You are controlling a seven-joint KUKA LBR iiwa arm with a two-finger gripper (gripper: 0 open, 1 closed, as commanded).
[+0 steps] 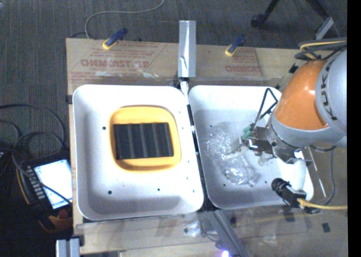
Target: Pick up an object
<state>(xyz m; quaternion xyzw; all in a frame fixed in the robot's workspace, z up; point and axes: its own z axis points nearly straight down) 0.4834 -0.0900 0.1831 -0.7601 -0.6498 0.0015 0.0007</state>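
Observation:
A flat yellow frame with a black ribbed panel (144, 139) lies in the middle of the left bin (90, 191). In the right bin (225, 101), one piece of crumpled clear plastic (221, 142) lies near the centre. A second crumpled clear piece (239, 172) lies toward the front. My gripper (252, 142) hangs low over the right bin, just right of the upper plastic piece and close to it. The orange and grey wrist hides the bin's right side. I cannot make out anything held in the gripper.
A metal strip (186, 47) runs back from the gap between the bins across the cardboard sheet (135, 61). Two blue-and-yellow clamps (114, 38) (235, 44) sit at the sheet's far edge. A handheld screen (48, 180) lies left of the bench.

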